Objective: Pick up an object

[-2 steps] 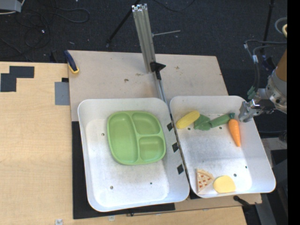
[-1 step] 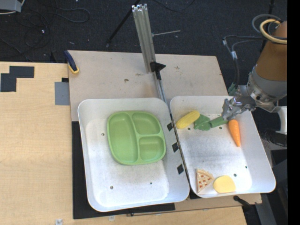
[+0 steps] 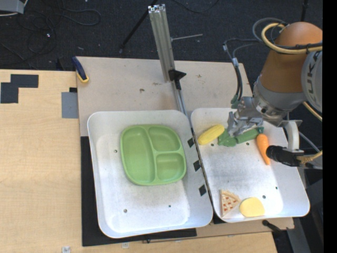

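Note:
My gripper [image 3: 240, 129] hangs low over the back of the right bin [image 3: 295, 207], just above a green toy vegetable [image 3: 229, 139] that lies on the bin floor. Part of that green piece is hidden under the gripper. A yellow corn cob [image 3: 210, 134] lies right beside it on the left, touching or nearly so. An orange carrot [image 3: 262, 148] rests to the right of the gripper. Near the bin's front edge sit a pizza slice [image 3: 228, 202] and a round yellow piece [image 3: 251, 207].
The left bin [image 3: 105, 204] holds a green divided plate [image 3: 154, 154]. A metal post [image 3: 164, 46] rises behind the bins near their shared wall. Black clips [image 3: 196, 165] line the divider. A black cable fitting [image 3: 284, 155] juts in at the right.

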Action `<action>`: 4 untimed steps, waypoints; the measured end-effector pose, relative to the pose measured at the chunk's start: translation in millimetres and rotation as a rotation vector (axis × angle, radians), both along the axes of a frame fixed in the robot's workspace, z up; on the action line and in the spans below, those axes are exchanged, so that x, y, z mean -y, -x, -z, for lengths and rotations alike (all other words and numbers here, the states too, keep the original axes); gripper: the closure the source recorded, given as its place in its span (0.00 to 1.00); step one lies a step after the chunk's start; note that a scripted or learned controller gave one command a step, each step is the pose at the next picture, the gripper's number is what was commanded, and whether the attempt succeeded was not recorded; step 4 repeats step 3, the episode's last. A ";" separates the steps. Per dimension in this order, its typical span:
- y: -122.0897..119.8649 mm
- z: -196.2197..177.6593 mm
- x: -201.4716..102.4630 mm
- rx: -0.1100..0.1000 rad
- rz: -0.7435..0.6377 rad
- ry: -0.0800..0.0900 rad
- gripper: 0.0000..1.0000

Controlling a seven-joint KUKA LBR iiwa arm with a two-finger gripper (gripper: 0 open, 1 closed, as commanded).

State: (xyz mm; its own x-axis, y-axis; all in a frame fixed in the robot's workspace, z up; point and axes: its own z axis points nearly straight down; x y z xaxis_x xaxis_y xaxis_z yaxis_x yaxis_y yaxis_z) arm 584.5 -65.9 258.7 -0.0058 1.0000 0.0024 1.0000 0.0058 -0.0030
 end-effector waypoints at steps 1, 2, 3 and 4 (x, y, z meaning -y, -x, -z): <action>-17.7 2.8 -46.5 0.002 0.001 0.002 1.00; -20.0 21.9 -96.0 -0.002 0.001 0.001 1.00; -20.1 28.7 -142.3 -0.002 0.001 0.001 1.00; -20.1 28.7 -142.3 -0.002 0.001 0.001 1.00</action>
